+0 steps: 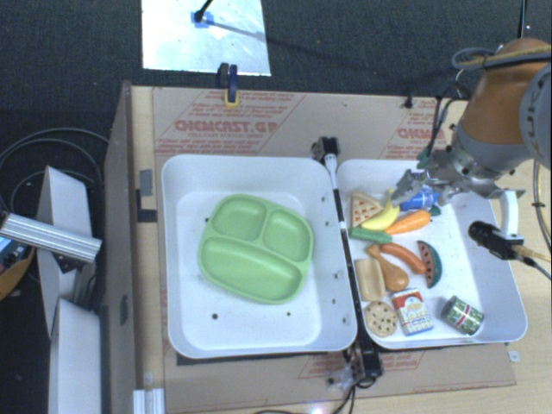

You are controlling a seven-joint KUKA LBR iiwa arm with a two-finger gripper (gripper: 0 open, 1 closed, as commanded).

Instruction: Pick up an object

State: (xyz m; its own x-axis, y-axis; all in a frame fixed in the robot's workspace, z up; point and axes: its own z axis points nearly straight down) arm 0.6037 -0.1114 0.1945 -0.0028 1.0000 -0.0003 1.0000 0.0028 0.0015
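Hovering fingers (412, 188) over blue object (420, 200) beside yellow banana (379, 220); grip state unclear.

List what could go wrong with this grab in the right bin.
The gripper is low over tightly packed toys: the blue object, banana and carrot touch, so it may pinch two or knock one aside. The crowded toys leave little room, so the fingers may land on a neighbour and slip off.
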